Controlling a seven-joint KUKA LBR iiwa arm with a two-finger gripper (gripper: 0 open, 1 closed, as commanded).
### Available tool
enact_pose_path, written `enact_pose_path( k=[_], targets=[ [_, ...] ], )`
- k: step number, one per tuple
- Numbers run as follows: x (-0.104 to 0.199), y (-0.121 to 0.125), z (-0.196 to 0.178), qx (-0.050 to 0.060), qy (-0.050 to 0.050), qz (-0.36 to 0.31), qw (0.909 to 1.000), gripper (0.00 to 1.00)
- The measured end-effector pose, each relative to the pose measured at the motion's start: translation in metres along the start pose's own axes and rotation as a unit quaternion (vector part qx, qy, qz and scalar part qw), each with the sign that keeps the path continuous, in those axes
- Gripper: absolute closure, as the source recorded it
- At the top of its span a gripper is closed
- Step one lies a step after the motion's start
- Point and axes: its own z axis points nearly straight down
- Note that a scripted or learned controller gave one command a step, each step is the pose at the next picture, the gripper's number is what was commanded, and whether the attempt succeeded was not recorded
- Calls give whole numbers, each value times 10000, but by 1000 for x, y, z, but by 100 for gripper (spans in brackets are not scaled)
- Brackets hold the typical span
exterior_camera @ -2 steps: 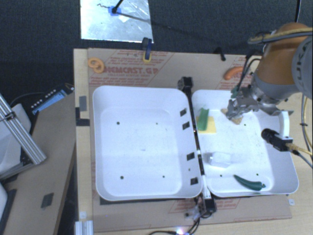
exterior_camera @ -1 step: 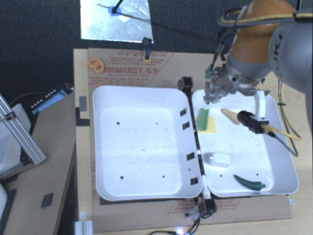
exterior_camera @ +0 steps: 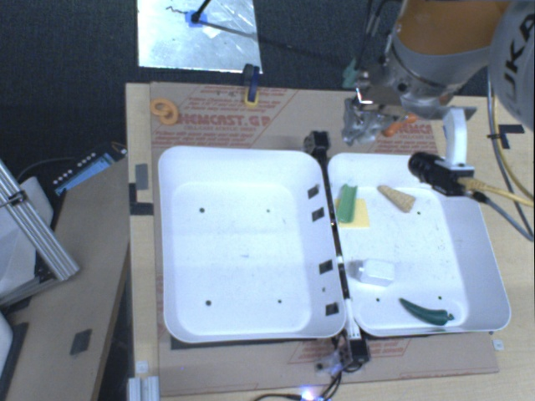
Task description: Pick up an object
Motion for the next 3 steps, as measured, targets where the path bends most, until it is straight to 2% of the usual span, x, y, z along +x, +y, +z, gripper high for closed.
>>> enact_pose_path(
  k=[1, 2, 3],
  targets=[
    [-79, 16, 12, 69, -41, 92, 9999, 100],
    [-145, 48, 0, 63, -44, 86, 9999, 100],
    [-259, 83, -17, 63, -60, 102, 9999, 100]
  ],
)
